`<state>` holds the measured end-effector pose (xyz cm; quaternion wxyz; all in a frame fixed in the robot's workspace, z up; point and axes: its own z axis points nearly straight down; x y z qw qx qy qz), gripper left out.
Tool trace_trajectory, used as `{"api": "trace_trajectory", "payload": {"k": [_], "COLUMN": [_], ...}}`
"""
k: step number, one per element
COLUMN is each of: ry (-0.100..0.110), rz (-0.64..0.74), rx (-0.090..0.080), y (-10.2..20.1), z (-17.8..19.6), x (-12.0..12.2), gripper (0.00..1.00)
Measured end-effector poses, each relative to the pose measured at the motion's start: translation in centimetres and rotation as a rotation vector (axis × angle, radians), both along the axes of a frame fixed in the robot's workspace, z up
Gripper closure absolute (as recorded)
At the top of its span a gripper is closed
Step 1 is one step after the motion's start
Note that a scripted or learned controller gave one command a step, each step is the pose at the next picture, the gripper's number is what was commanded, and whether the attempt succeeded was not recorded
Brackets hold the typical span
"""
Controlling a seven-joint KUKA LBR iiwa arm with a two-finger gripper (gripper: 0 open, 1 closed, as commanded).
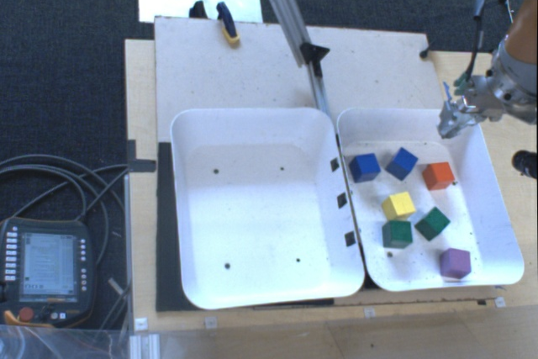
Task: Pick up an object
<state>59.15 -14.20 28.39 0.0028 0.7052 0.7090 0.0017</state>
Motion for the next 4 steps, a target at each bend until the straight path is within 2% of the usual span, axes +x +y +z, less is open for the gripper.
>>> {"api": "trace_trajectory", "payload": {"k": [1, 2, 4], "ry": [0.003, 0.006, 0.004], "rz": [0.005, 0.005, 0.007], "rx": [0.003, 0.003, 0.004], "y": [5.4, 10.2, 21.4], "z": [0.4, -1.5, -1.5], "x": [0.3, 0.2, 0.6], "gripper": [1.00, 1.00, 1.00]}}
